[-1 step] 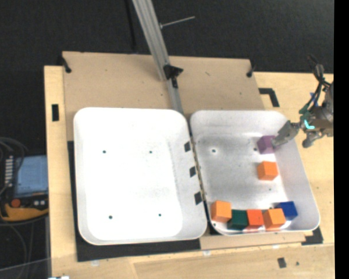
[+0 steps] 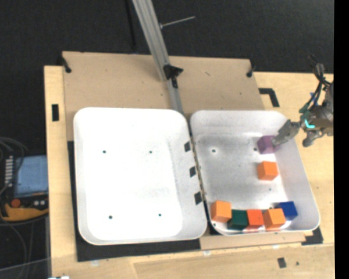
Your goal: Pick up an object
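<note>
My gripper [image 2: 297, 136] hangs over the right rim of the right bin [image 2: 238, 118], at the view's right side. Its fingers are spread, and nothing sits between them. The left finger [image 2: 284, 132] slants down toward a small purple block [image 2: 265, 144] and ends right beside it. An orange block [image 2: 267, 171] lies just below the purple one. Along the bin's front wall lie an orange block [image 2: 221, 210], a green block [image 2: 239, 219], a red-orange block [image 2: 255, 217], another orange block [image 2: 274, 217] and a blue block [image 2: 288, 209].
The left bin [image 2: 134, 173] sits beside the right one, with small clips along the shared edge. A slanted metal post [image 2: 154, 36] rises from behind the bins. A blue device and cables [image 2: 29, 179] lie off the bench at the left.
</note>
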Available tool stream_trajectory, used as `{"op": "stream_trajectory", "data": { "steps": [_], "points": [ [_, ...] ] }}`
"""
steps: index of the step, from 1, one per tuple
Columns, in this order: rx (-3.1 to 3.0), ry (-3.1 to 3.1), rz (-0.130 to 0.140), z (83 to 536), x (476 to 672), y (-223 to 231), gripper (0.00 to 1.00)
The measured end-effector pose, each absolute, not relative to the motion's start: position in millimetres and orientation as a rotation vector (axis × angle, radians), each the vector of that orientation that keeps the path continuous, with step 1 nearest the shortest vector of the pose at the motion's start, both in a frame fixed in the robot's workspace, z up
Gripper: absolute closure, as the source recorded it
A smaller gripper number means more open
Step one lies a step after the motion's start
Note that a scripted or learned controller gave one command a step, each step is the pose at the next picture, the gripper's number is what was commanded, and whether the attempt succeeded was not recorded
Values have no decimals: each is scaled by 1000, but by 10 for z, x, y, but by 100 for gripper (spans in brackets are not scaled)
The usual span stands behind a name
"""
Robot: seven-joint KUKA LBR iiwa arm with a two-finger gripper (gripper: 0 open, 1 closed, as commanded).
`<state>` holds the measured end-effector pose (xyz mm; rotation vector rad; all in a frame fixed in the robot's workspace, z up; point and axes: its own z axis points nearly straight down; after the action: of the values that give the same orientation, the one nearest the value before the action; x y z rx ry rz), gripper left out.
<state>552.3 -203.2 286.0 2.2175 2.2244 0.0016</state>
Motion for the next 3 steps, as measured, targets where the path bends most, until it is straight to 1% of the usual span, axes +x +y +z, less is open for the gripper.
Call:
{"op": "stream_trajectory", "data": {
  "steps": [1,3],
  "points": [
    [2225,2222,-7,2228,5504,-2052,0],
    [2220,2213,-2,1014,5514,-2134,0]
  ]
}}
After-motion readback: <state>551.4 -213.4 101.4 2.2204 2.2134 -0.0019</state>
